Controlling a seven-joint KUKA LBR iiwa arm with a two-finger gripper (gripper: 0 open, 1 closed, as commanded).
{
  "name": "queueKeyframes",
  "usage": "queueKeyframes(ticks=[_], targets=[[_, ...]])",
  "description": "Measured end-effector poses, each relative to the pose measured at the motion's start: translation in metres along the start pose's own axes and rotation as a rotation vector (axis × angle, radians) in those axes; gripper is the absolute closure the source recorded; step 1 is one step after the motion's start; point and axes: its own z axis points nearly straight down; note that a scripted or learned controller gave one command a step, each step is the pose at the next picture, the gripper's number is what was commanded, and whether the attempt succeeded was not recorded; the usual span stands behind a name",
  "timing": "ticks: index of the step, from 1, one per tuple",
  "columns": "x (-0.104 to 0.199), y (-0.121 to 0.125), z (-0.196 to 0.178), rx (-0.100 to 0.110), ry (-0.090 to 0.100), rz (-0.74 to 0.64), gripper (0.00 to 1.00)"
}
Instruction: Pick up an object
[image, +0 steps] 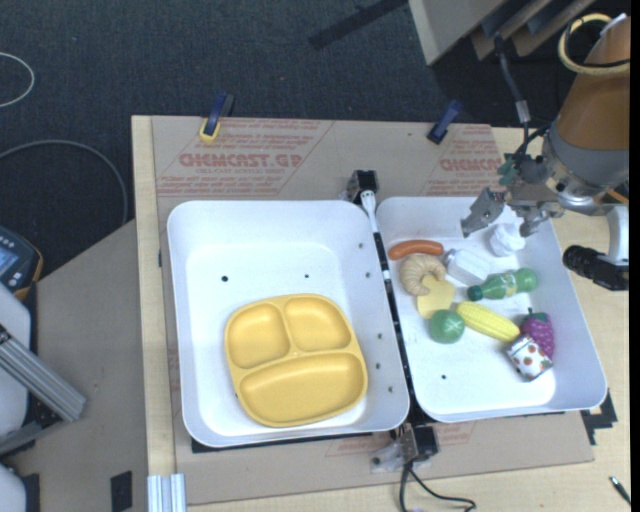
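Note:
My gripper (508, 215) hangs over the back of the right bin (500, 395), its two fingers spread apart, open with nothing between them. Just under it lies a small white object (506, 239). In front of that sit a green bottle (503, 285), a corn cob (487, 321), purple grapes (539, 330) and a red-and-white can (528, 358). Toward the bin's left side are a sausage (415, 248), a croissant (422, 270), a yellow cheese wedge (437, 297) and a green ball (447, 327).
The left bin (200, 250) holds a yellow divided plate (293, 357). A pale packet (468, 264) lies beside the croissant. The arm's orange band (596, 100) rises at the right edge. Clamps (212, 117) hold the cardboard at the back.

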Motion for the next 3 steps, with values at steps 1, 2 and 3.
queueKeyframes(ticks=[1, 2, 3], targets=[[0.075, -0.039, -0.180, -0.020, 0.001, -0.009, 0.00], [0.170, -0.043, -0.314, -0.020, 0.004, -0.013, 0.00], [0.163, -0.043, -0.316, -0.005, -0.001, -0.003, 1.00]])
